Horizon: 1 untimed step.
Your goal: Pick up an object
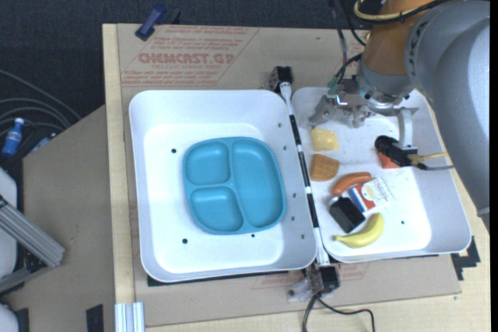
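The gripper [342,106] was seen low over the right bin [443,233]; its state could not be told. A banana [362,233] lay well below it.

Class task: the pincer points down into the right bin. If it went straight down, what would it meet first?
Probably the bare white floor of the right bin; the pincer hangs above its upper left corner, though depth is unclear.
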Available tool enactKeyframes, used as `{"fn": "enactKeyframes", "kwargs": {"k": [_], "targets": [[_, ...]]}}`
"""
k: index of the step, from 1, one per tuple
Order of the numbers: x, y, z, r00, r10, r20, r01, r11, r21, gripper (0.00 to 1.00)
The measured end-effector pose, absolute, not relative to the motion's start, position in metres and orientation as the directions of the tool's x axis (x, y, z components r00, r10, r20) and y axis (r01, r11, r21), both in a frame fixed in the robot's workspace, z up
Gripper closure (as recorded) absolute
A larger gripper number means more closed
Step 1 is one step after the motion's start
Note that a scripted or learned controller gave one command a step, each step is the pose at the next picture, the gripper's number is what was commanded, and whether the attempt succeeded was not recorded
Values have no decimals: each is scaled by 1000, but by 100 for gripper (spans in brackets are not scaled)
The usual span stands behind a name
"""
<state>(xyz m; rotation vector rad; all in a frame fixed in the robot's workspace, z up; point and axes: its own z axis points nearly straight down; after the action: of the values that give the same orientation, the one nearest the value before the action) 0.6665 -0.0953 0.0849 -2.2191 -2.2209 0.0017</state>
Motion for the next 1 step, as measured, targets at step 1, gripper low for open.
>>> {"fn": "enactKeyframes", "kwargs": {"k": [1], "targets": [[628,-94,85,1,1000,1,1000,-1,-2,0]]}}
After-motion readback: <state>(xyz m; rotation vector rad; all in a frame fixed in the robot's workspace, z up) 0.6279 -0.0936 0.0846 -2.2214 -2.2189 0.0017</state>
